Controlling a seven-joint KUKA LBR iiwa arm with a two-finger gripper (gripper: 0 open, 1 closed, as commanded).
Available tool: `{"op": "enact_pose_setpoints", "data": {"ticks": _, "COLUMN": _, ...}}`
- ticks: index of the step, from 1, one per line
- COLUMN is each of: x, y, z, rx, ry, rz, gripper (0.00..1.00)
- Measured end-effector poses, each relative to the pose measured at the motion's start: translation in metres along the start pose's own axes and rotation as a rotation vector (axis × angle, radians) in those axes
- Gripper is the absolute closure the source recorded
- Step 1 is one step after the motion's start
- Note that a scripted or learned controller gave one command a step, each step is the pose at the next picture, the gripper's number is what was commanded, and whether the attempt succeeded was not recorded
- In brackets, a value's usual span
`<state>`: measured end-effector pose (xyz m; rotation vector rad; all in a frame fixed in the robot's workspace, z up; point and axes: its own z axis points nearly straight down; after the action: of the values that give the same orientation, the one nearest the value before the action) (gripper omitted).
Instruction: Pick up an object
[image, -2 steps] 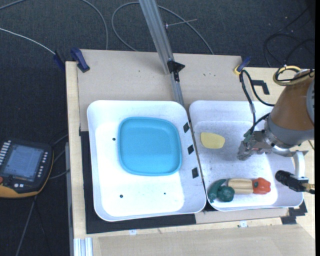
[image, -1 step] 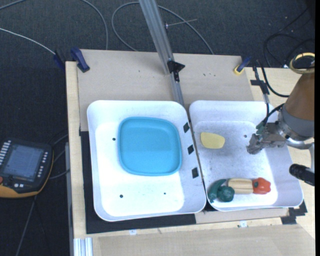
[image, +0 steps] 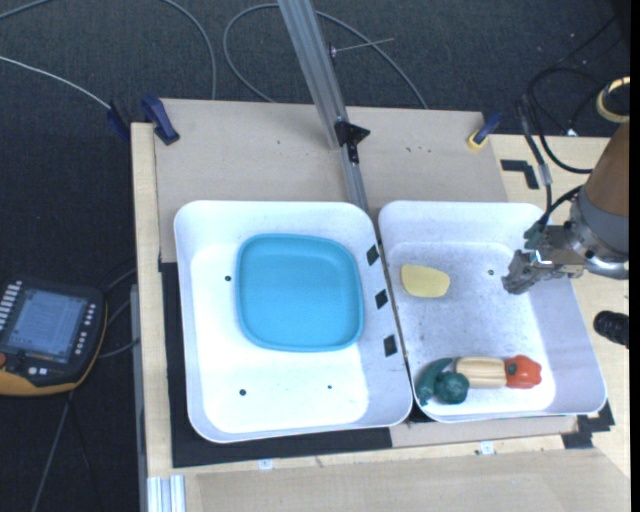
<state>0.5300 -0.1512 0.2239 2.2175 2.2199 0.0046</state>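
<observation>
Dark carpet (image: 60, 200) surrounds the setup, with thin cables looping across it above the bench; a pale wooden bench (image: 250, 150) fills the middle of the view, with blue clamps at its upper left and upper right corners and a slanted metal pole (image: 320, 80) running down from the top to the gap between the bins; two shallow white bins sit side by side on it. Left bin (image: 200, 330) holds a large light-blue square plate (image: 300, 292), lying flat and slightly toward the bin's upper right; right bin (image: 560, 340) holds the smaller things. Grey arm (image: 610, 215) enters from the right edge, and its gripper (image: 520, 278) hangs over the upper right part of the right bin, pointing toward the bin floor; nothing can be seen between its fingers, and whether they are spread or closed I cannot tell. A handheld control pendant (image: 45, 335) lies on the carpet at the far left, screen up. Along the right bin's lower edge lie three things in a row, touching: a dark green round vegetable (image: 443, 384) at the left, a tan wooden roll (image: 482, 372) in the middle, a red tomato-like piece (image: 523, 372) at the right; a flat yellow piece (image: 425, 281) lies alone near the bin's upper left, well apart from the gripper.
</observation>
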Motion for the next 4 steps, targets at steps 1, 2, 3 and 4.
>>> {"op": "enact_pose_setpoints", "data": {"ticks": 1, "x": 0.002, "y": -0.002, "z": -0.043, "rx": 0.000, "ry": 0.000, "rz": 0.001, "gripper": 1.00}}
{"op": "enact_pose_setpoints", "data": {"ticks": 2, "x": 0.050, "y": -0.007, "z": -0.029, "rx": 0.005, "ry": 0.002, "rz": -0.003, "gripper": 1.00}}
{"op": "enact_pose_setpoints", "data": {"ticks": 3, "x": 0.105, "y": -0.013, "z": -0.033, "rx": 0.004, "ry": 0.002, "rz": -0.004, "gripper": 1.00}}
{"op": "enact_pose_setpoints", "data": {"ticks": 4, "x": 0.148, "y": -0.008, "z": -0.027, "rx": 0.005, "ry": 0.001, "rz": -0.003, "gripper": 1.00}}
